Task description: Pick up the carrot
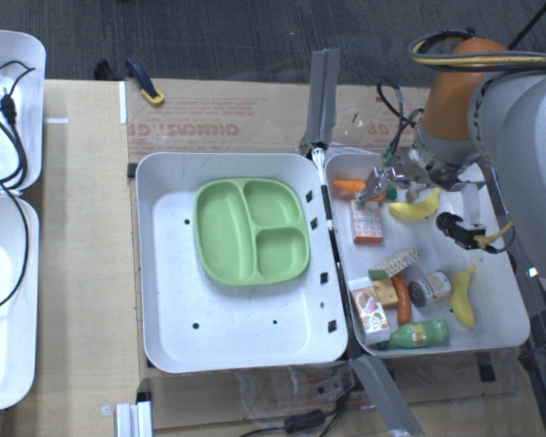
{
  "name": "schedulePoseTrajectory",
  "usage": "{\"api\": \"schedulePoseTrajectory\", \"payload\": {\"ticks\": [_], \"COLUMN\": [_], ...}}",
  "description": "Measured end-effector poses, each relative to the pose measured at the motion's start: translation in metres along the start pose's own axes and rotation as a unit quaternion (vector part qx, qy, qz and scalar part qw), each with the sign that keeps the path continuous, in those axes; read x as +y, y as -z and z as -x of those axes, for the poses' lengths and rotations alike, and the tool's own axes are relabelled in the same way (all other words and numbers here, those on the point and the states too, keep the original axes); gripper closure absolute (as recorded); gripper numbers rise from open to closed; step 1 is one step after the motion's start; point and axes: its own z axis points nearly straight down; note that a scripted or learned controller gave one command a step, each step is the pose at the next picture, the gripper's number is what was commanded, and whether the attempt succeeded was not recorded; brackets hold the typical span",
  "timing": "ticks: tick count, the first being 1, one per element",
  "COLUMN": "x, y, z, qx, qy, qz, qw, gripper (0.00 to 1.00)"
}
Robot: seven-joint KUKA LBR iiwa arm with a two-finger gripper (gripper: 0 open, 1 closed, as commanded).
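The carrot (348,188), small and orange, lies in the far left corner of the right bin (510,328), close to the divider wall. My gripper (378,191) hangs low just to the carrot's right, over the top edge of a red and white box (368,227). Nothing visibly sits in the gripper, and the carrot rests on the bin floor beside it. The grey arm with its orange band (455,98) reaches in from the upper right.
The right bin also holds a banana (414,208) beside the gripper, a second banana (462,299), a tin can (429,289), a green bottle (417,335), a red sausage (402,302) and small packets (371,311). A green divided plate (252,230) lies in the left bin (164,317).
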Motion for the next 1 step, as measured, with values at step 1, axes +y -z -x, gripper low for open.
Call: {"api": "schedulePoseTrajectory", "payload": {"ticks": [1], "x": [0.0006], "y": [0.0079], "z": [-0.0011], "qx": [0.001], "qy": [0.0], "qz": [-0.001], "qw": [1.0], "gripper": [1.0]}}
